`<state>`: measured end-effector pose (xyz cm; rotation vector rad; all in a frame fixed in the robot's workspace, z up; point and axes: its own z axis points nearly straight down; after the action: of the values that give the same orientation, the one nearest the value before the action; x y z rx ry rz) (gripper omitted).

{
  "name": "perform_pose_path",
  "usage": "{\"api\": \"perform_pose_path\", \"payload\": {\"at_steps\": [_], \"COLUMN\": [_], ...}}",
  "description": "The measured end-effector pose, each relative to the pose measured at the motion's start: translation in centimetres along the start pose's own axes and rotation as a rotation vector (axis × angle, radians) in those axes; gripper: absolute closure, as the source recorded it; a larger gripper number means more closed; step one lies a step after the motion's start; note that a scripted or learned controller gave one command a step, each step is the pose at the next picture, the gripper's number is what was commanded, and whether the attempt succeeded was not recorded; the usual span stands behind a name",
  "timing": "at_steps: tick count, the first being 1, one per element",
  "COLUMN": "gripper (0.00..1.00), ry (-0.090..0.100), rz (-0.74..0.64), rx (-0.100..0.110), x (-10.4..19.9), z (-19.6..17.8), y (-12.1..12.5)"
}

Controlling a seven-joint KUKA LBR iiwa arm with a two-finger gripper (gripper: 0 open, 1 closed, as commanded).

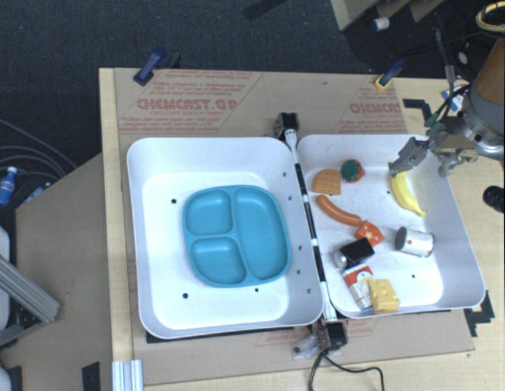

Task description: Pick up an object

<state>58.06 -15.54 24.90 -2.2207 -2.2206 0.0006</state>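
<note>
Hovering over the right white plastic bin (468,275), the two-finger gripper (428,157), jaws apart and holding nothing, sits just above the curved yellow banana (407,194), lengthwise toward the camera.

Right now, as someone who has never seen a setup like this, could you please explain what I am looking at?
One camera looks down at a slant on a bench with two shallow white bins. The left bin holds a blue divided plate. The right bin holds toy food and small items: a banana, a sausage, a piece of bread, a green and red ball and a small white cup among them. The grey robot arm reaches in from the right; its gripper hangs above the banana, holding nothing.
</note>
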Motion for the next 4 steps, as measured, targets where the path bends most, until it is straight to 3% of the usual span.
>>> {"api": "perform_pose_path", "payload": {"at_steps": [1,2,3,4], "gripper": [0.0,0.0,1.0,1.0], "ry": [-0.003,0.0,-0.001,-0.001], "rz": [0.0,0.0,-0.001,0.0], "rx": [-0.007,0.0,-0.002,-0.003], "x": [2.7,5.8,5.9,6.8], "z": [16.1,16.4,15.3,2.2], "y": [4.3,8.6,8.7,1.8]}}
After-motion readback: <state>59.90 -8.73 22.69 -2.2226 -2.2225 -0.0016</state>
